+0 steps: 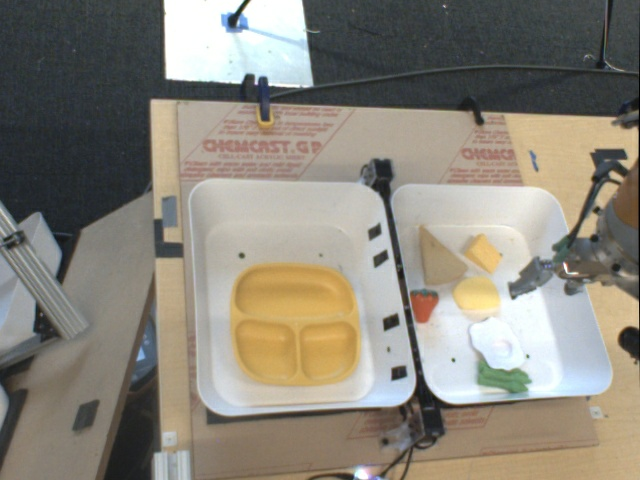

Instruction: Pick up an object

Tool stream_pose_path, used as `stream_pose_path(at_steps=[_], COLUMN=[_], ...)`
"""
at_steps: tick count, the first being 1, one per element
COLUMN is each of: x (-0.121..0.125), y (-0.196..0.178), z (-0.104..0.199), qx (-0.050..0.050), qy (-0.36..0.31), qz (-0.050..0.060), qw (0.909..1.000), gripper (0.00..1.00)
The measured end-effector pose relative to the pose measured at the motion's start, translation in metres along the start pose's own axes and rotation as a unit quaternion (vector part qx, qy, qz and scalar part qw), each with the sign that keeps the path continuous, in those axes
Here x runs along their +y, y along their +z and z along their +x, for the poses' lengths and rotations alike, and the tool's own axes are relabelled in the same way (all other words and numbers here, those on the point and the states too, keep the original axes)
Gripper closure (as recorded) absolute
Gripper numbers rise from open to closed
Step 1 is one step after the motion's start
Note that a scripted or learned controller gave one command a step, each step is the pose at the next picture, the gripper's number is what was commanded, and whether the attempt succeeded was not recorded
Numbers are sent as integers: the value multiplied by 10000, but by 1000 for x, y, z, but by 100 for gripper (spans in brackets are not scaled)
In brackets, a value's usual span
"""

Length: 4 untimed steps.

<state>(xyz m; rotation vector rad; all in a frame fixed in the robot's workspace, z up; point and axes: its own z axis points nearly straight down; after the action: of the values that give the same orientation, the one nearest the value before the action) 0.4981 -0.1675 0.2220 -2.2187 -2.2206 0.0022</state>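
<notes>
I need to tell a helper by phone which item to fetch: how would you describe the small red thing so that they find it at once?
Look at the right white bin, the one holding the loose toy foods, not the one with the yellow divided tray. Follow its left wall, beside the divider between the bins, to about halfway down. There lies a toy strawberry: the only red item, with a green top, smaller than the tan wedge above it.

The arm (622, 230) comes in from the right edge of the view, its wrist low and angled leftward. The pincer (527, 280) sticks out from the wrist toward the left, its dark grey tip pointing slightly downward.
</notes>
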Motion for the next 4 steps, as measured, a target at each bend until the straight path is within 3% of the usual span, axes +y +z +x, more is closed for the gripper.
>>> stream_pose_path(at_steps=[2, 3, 4], x=[-6, -5, -3], y=[87, 74, 10], z=[-5, -5, -6], qx=[1, -13, -18], qy=[2, -5, -17], qz=[-3, -33, -55], qw=[10000, 10000, 10000], gripper=[0, 100, 100])
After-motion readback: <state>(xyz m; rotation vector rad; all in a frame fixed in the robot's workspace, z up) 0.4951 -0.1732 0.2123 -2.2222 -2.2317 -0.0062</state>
